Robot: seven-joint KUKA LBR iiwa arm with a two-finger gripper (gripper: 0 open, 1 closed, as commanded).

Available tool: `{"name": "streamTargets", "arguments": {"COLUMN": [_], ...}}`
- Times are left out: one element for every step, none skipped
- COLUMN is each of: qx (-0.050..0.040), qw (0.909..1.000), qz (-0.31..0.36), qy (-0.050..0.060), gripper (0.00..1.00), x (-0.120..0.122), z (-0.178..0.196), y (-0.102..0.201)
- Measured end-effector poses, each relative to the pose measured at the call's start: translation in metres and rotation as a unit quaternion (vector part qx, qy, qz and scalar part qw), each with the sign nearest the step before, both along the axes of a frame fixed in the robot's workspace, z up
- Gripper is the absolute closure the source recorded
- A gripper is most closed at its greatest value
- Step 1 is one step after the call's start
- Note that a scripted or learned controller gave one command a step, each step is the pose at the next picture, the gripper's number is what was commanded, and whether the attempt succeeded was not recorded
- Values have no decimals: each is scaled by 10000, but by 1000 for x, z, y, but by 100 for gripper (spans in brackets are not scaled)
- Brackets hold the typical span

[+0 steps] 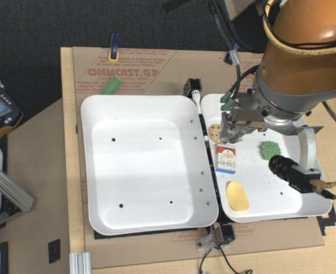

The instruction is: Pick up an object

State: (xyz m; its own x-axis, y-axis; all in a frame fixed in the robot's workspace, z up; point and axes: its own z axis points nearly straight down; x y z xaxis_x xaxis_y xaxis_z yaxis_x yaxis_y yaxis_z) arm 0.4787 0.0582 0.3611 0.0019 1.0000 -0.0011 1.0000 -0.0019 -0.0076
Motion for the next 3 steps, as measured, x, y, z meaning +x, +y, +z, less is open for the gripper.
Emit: {"name": "streamTargets", "arguments": {"qx": [-15, 14, 15], "qw": [10000, 10000, 10000], "qz": [-73, 7, 44], "qy": [-28, 4, -48], "gripper": [100, 100, 100], "x": [0, 0, 1], "z": [-9, -80, -70], "y": [-138, -113, -51]}}
